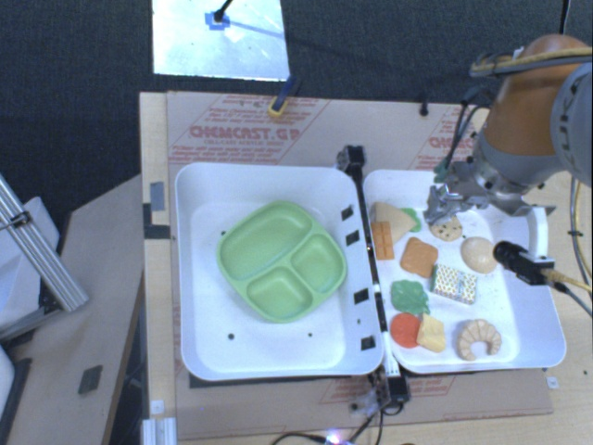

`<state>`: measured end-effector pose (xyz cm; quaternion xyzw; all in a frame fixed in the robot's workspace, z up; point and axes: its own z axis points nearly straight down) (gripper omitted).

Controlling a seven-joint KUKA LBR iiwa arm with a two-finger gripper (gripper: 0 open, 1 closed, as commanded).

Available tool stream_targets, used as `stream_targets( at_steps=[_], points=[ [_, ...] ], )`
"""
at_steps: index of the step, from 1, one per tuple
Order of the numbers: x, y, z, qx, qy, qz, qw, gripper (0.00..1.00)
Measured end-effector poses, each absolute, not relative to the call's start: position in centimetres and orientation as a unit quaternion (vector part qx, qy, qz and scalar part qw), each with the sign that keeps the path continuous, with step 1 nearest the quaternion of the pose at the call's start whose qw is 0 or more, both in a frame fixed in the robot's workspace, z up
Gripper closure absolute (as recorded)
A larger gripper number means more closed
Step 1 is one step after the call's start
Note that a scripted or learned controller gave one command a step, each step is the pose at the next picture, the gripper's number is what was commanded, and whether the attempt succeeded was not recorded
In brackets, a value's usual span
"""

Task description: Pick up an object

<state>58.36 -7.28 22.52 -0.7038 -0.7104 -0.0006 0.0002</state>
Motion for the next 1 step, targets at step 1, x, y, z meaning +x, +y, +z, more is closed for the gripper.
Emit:
stream_targets(
  at_steps=[1],
  points=[
    [58.45,-1.59,21.57,-0.704,-0.71,-0.001,0.0,1.0]
  ],
)
